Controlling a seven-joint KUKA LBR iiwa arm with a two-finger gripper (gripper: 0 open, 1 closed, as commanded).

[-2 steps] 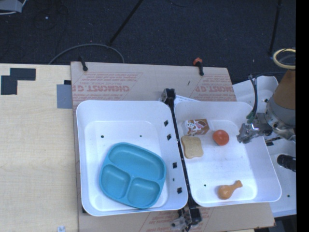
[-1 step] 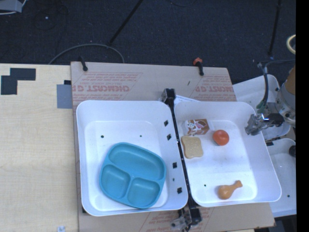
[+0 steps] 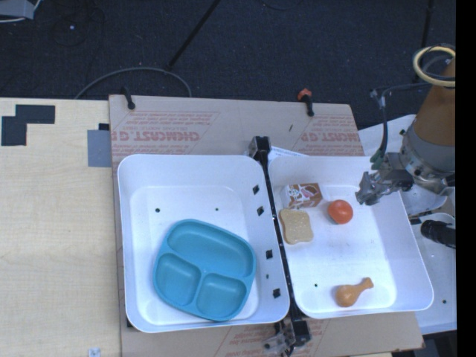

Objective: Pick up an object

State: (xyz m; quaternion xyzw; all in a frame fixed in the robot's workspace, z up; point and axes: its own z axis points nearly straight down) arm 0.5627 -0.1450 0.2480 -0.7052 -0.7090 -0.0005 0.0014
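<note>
Gripper (image 3: 370, 190) hung just right of the tomato (image 3: 341, 212) in the right bin (image 3: 416, 274), finger state unclear, so best was centering over the tomato before descending and closing.

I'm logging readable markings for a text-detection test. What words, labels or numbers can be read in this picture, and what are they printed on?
"CHEMCAST, G P": red print, upside down, on the brown board behind the left bin.
The same kind of red print on the board behind the right bin: partly cut off, not readable in full.
Small packet in the right bin: printed design, too small to read.
</note>
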